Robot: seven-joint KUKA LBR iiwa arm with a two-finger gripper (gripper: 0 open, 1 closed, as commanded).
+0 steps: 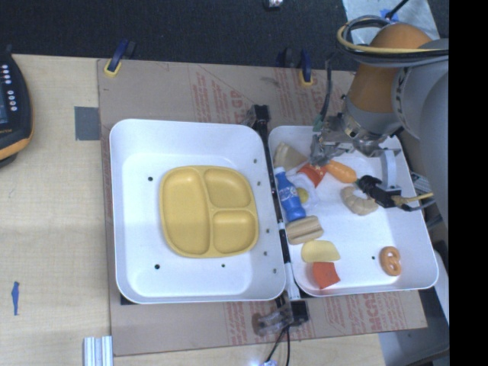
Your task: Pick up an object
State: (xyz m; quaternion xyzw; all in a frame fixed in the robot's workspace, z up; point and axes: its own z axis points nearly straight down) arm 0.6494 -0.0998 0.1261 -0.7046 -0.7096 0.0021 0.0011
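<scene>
Claw (pixel 324 152) low over the right bin (pixel 412 280), near its back-left corner, fingers pointing down at the toy pile; can't tell how far apart they are, nothing visibly between them. Nearest thing is a red piece (pixel 313 175) just below and a little left of the tips, touching or nearly so. Orange carrot-like piece (pixel 340 171) just right of it, long axis running left-right, tilted slightly. Red piece small, chunky, partly hidden by the claw. Blue bottle (pixel 287 194) lies along the bin's left edge, long axis front-back. Tan log (pixel 303 229), yellow wedge (pixel 319 250), red block (pixel 325 274) toward the front edge, pretzel (pixel 390 260) front right. Left bin (pixel 130 280) holds a yellow divided plate (pixel 207 210). Likely target: red piece, short drop.
</scene>
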